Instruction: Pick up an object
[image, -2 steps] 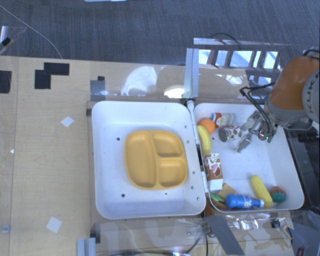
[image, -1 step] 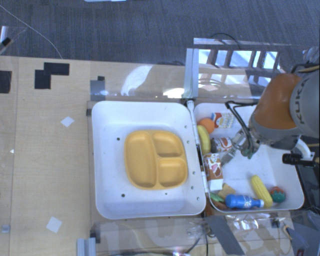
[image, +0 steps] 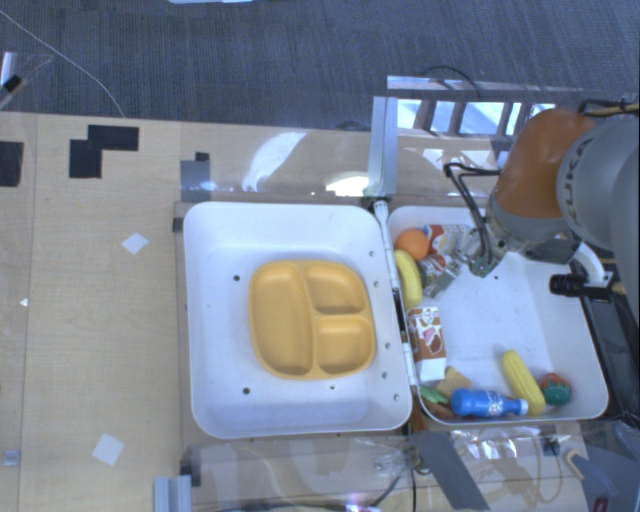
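Before me the pale wooden tabletop (image: 90, 300) carries two shallow white bins side by side, the left bin (image: 290, 410) and the right bin (image: 560, 330). Black patches (image: 100, 148) mark its far left corner

Banana (image: 408, 278) lies along right bin's (image: 560, 300) left wall.

We see the arm (image: 560, 180) reaching in from the right; its gripper (image: 462, 255) hangs low, wrist tilted leftward.
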